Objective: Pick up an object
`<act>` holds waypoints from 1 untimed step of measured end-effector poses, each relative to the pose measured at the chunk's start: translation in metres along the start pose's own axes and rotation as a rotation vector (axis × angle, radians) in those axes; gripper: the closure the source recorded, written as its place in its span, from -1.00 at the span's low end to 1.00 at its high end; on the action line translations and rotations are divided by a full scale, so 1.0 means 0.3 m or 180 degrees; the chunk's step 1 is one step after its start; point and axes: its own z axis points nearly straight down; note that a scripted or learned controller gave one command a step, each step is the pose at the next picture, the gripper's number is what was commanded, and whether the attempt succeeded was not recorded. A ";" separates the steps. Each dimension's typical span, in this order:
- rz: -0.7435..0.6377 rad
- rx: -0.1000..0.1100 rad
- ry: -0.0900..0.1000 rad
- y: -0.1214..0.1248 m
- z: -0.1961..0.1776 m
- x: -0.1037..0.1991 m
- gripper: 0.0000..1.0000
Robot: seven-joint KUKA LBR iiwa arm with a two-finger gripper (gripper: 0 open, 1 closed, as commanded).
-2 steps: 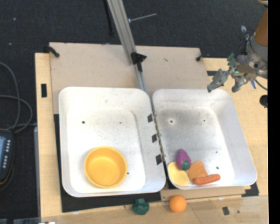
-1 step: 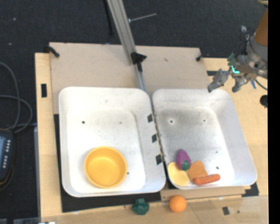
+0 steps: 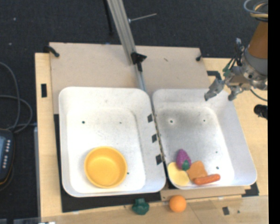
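The left bin [image 3: 74,125] holds a yellow bowl [image 3: 105,166] near its front edge, while the right bin [image 3: 224,129] holds a purple toy [image 3: 182,158], a pale yellow disc [image 3: 177,175], an orange block [image 3: 196,169] and a red-orange carrot-like piece [image 3: 207,179] bunched in its front corner nearest the left bin. The gripper [image 3: 222,91] hangs over the right bin's far edge, its fingers apart with nothing between them. In front of the right bin, an orange ball [image 3: 177,203] and a green toy [image 3: 140,206] lie on the bench [image 3: 46,209]; no writing is legible.
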 end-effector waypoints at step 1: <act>0.0001 0.0006 0.0002 -0.021 0.196 -0.027 -1.00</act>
